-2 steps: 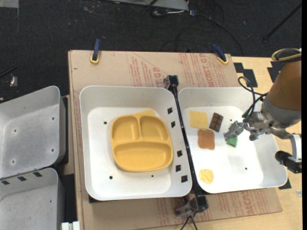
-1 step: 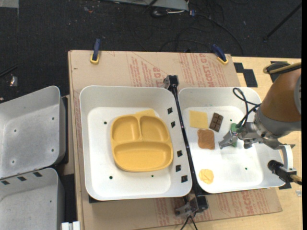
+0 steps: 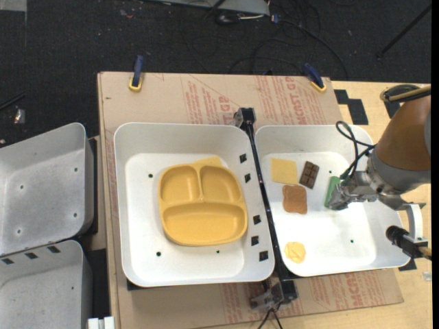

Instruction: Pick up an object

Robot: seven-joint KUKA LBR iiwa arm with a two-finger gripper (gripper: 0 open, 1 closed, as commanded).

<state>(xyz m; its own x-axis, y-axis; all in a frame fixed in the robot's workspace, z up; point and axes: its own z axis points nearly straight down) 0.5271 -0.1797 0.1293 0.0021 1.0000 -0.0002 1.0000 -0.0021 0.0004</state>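
Objects lie left of the pincer [image 3: 338, 199] in the right bin [image 3: 357, 256]: cheese slice [image 3: 283, 171], chocolate bar [image 3: 310, 175], brown toast [image 3: 295, 199]. Farther left a yellow tray [image 3: 203, 204] sits; cardboard [image 3: 199, 98] and dark carpet [image 3: 62, 40] lie beyond. Whether its grip is closed, I can't tell.

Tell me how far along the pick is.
Done: the arm has reached into the right bin, end effector low at a green object. In hand: nothing I can confirm; the grip is not readable. Left: lift something. The yellow slice, chocolate bar, brown piece and yellow blob lie untouched.
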